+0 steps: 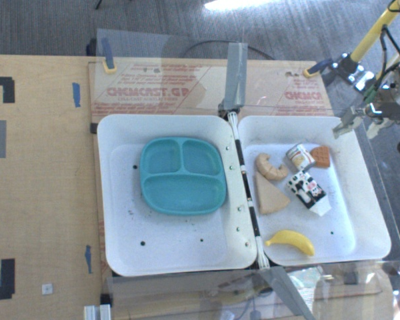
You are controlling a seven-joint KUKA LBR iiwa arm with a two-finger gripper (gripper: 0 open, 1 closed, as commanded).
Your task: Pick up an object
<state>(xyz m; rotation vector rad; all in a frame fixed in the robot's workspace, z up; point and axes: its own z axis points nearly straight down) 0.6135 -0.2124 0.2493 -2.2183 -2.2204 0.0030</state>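
Two shallow white plastic bins sat side by side on the bench. The left bin (120, 239) held a teal three-compartment plastic plate (183, 176), lying flat near its middle. The right bin (360, 239) held the loose items: a tan croissant-shaped toy (271, 168) near the divider, a beige wedge-shaped slice (271, 197) just below it, a small silver-topped can (298, 157) beside a brown-orange piece (321, 156), a black-and-white patterned carton (307, 189) lying tilted near the bin's middle, and a yellow toy banana (291, 241) toward the near edge. The gripper (373, 109) hung above the right bin's far right corner, apart from every item; whether its jaws were apart or together could not be told.
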